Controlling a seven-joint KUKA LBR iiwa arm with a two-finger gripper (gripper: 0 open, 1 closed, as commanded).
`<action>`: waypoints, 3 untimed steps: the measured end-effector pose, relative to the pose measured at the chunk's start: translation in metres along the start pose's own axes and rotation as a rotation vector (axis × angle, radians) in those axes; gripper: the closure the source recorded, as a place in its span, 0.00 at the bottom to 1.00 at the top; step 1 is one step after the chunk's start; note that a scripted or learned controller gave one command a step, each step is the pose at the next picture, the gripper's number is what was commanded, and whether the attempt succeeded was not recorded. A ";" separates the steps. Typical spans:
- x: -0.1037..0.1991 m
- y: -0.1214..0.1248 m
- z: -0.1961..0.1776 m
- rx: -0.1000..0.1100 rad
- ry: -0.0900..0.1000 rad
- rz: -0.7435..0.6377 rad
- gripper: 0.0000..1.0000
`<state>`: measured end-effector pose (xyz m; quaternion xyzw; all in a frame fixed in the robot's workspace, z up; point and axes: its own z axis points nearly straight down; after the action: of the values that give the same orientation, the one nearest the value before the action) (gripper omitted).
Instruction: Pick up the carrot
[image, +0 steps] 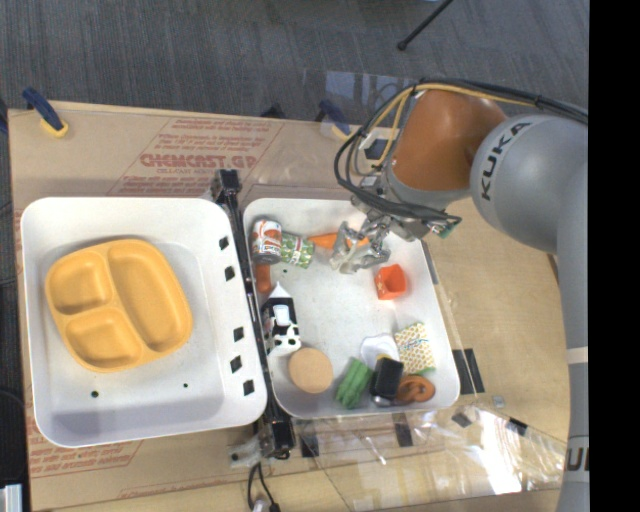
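Near the frame's bottom, the right bin (440, 310) holds clutter: green pepper (353, 384), round biscuit (310, 370). Farther up, the carrot (324, 240) lies beside a can (281, 245) at the bin's top edge, just left of the gripper (360, 247). Whether the jaws are open I cannot tell. Best to centre over the carrot, clear of the can, before closing.
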<state>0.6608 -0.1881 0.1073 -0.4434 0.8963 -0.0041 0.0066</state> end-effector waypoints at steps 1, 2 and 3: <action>0.028 -0.002 0.010 -0.006 0.004 -0.363 1.00; 0.027 -0.001 0.010 -0.006 0.002 -0.363 0.00; 0.027 -0.001 0.010 -0.006 0.002 -0.363 0.00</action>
<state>0.6455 -0.2106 0.0969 -0.5978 0.8016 -0.0030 0.0035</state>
